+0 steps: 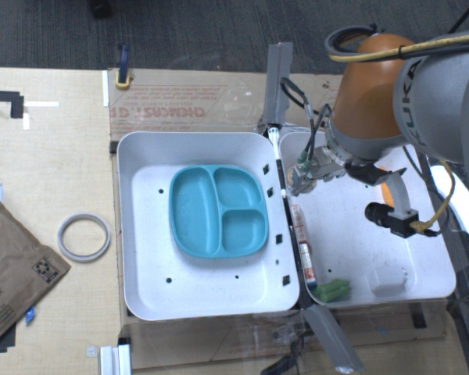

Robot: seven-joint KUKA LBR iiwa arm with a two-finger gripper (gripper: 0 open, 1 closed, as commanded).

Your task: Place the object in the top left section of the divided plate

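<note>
Table with two white bins: tool (298,176) hangs at right bin's (430,287) far-left corner, grip state unreadable; likely object, a green item (333,290), lies nearer along the same left wall, while the divided plate (219,210) sits left, in the left bin (141,287).

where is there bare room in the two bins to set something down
Left bin: the white floor ringing the blue divided plate is bare, widest between plate and near wall; the plate's three sections are bare too. Right bin: an open patch lies mid-floor, between the green object and the arm. It is crowded along the shared wall, where the tube lies under the gripper.
</note>
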